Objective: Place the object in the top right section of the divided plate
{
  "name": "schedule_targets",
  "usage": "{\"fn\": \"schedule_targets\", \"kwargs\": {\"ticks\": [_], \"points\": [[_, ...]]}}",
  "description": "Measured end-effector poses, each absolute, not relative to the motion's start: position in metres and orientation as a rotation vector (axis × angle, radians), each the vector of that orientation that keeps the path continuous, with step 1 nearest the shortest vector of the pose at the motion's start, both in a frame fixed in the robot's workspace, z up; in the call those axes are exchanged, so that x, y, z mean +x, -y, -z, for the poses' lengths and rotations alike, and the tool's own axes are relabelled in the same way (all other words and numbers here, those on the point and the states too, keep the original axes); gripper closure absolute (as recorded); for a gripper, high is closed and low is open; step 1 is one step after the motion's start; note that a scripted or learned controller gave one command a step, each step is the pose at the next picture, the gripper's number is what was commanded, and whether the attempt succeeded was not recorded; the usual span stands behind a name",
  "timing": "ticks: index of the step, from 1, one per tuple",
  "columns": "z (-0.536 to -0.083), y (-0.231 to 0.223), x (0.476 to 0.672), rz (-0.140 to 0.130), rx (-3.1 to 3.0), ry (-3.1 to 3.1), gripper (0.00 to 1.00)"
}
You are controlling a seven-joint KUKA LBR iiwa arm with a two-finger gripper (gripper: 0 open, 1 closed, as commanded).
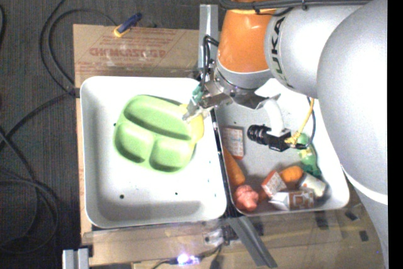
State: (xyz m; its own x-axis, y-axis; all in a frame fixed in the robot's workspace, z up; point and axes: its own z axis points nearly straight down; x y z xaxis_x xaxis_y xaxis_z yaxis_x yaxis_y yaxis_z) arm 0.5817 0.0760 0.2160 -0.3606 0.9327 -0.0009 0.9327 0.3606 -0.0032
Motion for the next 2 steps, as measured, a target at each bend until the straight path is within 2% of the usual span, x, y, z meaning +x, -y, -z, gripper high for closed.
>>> {"fn": "schedule_targets", "kwargs": {"ticks": [1, 2], "points": [[-0.241, -0.076, 0.546, -0.005, -1.799, 2.573, 1.00], [-0.182, -0.043, 0.551, -0.008, -1.846, 2.540, 1.00]]}}
